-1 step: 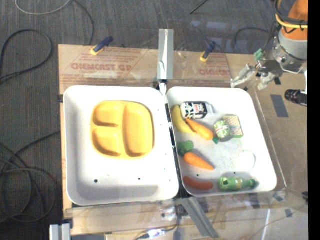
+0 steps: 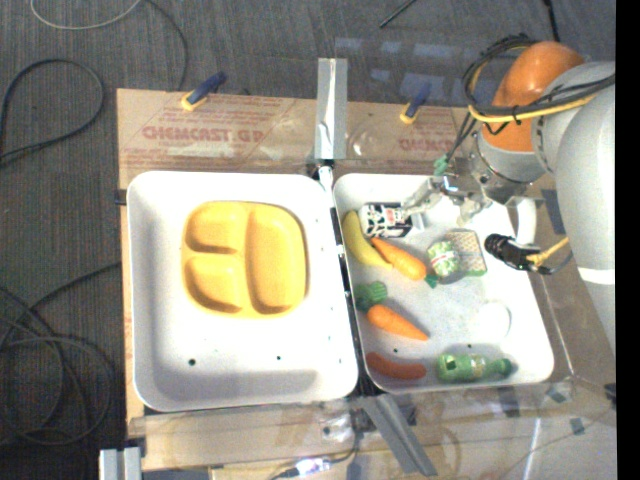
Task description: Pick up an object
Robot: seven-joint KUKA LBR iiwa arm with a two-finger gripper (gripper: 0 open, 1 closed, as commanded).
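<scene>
The gripper, fingers apart and holding nothing, hangs at the right bin's upper edge. Below it lie two carrots, one banana, one green bottle. One yellow tray sits left.

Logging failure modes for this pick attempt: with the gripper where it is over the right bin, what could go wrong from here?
1. The gripper hangs near the bin's far wall, so a descent may clip the rim.
2. The banana, upper carrot and black-and-white packet lie touching or nearly so; closing there may pinch two things or shove them aside.
3. The round green-and-white item may roll off the fingers.
</scene>
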